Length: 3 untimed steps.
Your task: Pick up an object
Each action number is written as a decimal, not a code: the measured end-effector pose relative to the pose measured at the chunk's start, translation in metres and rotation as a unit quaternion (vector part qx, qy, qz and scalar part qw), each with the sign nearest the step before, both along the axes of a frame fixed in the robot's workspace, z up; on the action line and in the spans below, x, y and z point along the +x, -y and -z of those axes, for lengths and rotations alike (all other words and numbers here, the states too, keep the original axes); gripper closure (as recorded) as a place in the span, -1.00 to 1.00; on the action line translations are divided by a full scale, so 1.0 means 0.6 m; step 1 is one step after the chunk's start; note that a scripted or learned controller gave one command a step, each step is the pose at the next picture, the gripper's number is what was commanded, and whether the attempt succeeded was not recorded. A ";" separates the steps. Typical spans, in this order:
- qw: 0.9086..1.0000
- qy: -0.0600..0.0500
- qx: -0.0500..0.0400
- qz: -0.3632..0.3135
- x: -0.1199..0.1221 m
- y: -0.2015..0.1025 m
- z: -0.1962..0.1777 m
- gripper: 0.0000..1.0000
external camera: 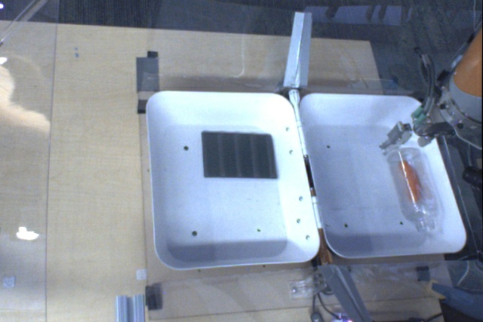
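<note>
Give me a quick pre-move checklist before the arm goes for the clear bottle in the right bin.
1. Target in view: ok. The clear bottle with an orange insert lies on its side in the right bin.
2. Bottle free of other items: ok, nothing touches it.
3. Room from the wall: not ok, it lies close to the bin's right rim.
4. Gripper over the target: ok, it sits just above the bottle's upper end.
5. Finger state: cannot tell.
6. Left bin: ok, only a dark ribbed pad lies there, away from the path.

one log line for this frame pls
tool over right bin, far right side | clear bottle lying below it, not held | left bin holds dark ribbed pad
</note>
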State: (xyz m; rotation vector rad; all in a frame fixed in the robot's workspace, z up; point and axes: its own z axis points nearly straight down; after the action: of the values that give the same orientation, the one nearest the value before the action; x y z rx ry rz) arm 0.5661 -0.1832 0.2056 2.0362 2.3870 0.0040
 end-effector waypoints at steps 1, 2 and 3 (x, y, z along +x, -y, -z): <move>1.000 0.004 -0.001 -0.011 0.029 0.037 0.195 -1.00; 0.999 0.001 -0.001 -0.041 -0.032 0.037 0.035 -1.00; 0.995 0.001 -0.001 -0.102 -0.004 -0.042 0.020 -1.00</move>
State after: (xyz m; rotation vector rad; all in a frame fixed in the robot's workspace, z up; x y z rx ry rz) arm 0.5640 -0.1579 0.1933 1.7797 2.5816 0.0039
